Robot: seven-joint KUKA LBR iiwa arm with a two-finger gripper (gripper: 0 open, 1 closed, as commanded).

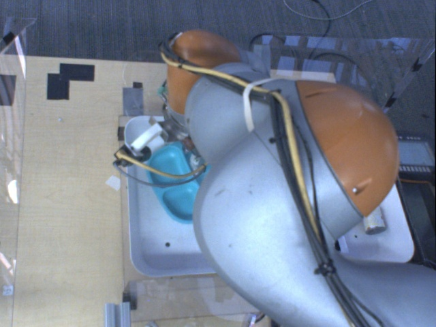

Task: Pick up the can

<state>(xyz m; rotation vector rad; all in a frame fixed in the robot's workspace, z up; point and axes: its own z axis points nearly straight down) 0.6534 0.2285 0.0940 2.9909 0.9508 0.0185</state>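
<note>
My arm's wrist (184,80), with its orange band, hangs over the far left corner of the left bin (146,251). The gripper (170,136) sits just under the wrist, mostly covered by it. A short white cylinder (145,139) pokes out to the left of the gripper, by a loop of yellow cable (153,172). I cannot tell whether the cylinder is the can or part of the tool. A turquoise bowl-like object (174,182) lies in the bin directly below the gripper, partly under the arm.
The grey arm (272,216) covers the right part of the left bin and most of the right bin (395,247). Bare wooden bench (61,196) lies to the left. A metal bracket (133,99) stands at the bin's far left corner.
</note>
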